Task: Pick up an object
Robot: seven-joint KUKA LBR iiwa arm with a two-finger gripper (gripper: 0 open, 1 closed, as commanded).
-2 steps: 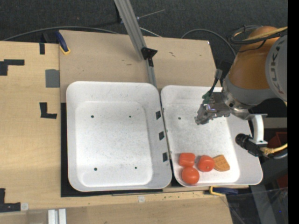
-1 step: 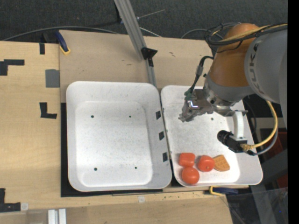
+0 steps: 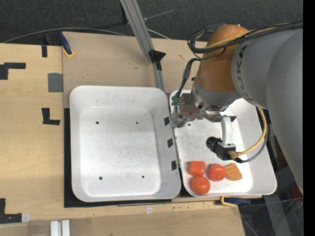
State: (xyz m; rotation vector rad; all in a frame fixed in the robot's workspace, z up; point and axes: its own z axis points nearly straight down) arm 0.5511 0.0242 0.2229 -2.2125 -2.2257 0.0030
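Arm (image 3: 231, 68) covers right bin (image 3: 261, 181) top | fingers (image 3: 183, 113) unclear | 3 red objs (image 3: 199, 176) near edge

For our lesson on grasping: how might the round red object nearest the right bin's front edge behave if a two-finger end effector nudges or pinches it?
The red object looks rounded, so it may roll. It touches two neighbours, which could shift too.

2 white bins (image 3: 83, 102), 3 red round pieces (image 3: 197, 168) and 1 orange wedge (image 3: 233, 171)
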